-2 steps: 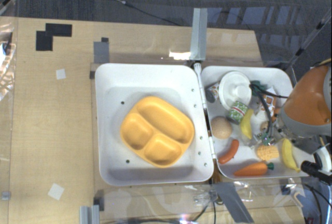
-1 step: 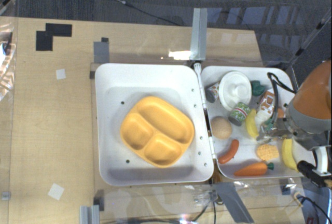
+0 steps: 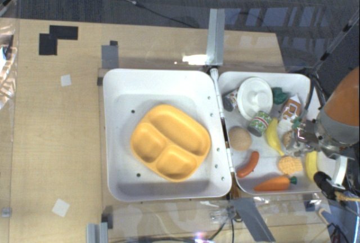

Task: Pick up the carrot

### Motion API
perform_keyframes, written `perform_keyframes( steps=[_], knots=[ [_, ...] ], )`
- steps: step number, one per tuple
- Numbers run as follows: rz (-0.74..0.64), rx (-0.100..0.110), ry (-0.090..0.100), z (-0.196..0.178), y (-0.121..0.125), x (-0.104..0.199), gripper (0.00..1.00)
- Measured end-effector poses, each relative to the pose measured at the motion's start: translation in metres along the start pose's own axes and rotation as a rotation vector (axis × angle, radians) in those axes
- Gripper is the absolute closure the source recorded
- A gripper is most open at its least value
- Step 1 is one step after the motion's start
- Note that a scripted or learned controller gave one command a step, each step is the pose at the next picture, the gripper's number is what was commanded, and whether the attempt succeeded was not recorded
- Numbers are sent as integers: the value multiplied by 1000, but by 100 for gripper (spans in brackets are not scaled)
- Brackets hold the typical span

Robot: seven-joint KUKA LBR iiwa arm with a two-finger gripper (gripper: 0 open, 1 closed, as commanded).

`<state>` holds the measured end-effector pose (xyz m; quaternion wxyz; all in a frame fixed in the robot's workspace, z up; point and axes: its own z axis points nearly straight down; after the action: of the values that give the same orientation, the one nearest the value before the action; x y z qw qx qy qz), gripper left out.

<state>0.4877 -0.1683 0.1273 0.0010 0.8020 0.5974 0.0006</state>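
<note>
The carrot [image 3: 274, 183] is not yet lifted: it lies flat on the floor of the right-hand bin [image 3: 304, 80], down at about five o'clock within that bin, close to the near wall. This reads as the approach step. The tool [image 3: 301, 136] sits at the bin's three o'clock side, above a cluster of toys and up from the carrot, and whether it is spread or pressed together cannot be told from this slant.

The next move, by my reckoning, calls for shifting toward six o'clock and then dropping over the carrot's middle, with the jaws set across its narrow width, not along its length.

The carrot is orange with a small green top at its three o'clock end, tapering toward nine o'clock. A round waffle [image 3: 289, 165] lies just above it, a red sausage [image 3: 249, 163] at its ten o'clock, and a yellow banana [image 3: 273, 136] farther up. The near wall leaves little room on that side. The left-hand bin [image 3: 112, 140] holds a yellow divided plate [image 3: 170, 141].
</note>
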Motion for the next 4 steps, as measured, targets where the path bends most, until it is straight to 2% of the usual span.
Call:
perform_keyframes(
  steps=[1, 2, 3, 4],
  knots=[
    [0, 0, 0, 0, 0, 0, 0],
    [-78, -4, 1, 37, -4, 17, 0],
    [-482, -13, -1, 38, 2, 6, 0],
    [-736, -6, -2, 24, 0, 4, 0]
  ],
)
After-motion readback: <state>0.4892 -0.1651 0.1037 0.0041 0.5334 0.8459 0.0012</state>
